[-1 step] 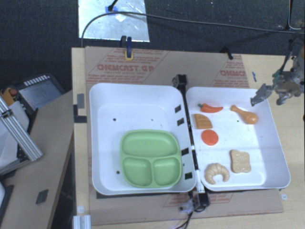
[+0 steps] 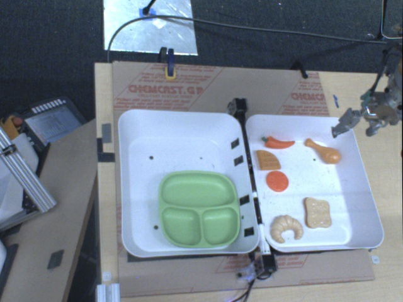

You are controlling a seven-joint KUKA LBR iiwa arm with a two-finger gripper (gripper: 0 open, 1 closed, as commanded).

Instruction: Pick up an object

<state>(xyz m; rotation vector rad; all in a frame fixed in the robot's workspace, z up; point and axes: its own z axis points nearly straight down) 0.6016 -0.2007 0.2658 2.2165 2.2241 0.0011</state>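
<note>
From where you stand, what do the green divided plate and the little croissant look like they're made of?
The green divided plate looks like moulded plastic: one even pale colour, smooth matte surface, rounded compartment walls. The croissant seems to be a toy, probably plastic or rubber: uniform tan colour with a faint sheen. The picture is too coarse to be sure of either.

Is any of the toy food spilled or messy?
Nothing looks spilled. The chicken leg, chili, tomato slice, toast and croissant lie apart inside the right bin, and the green plate sits flat in the left bin.
</note>
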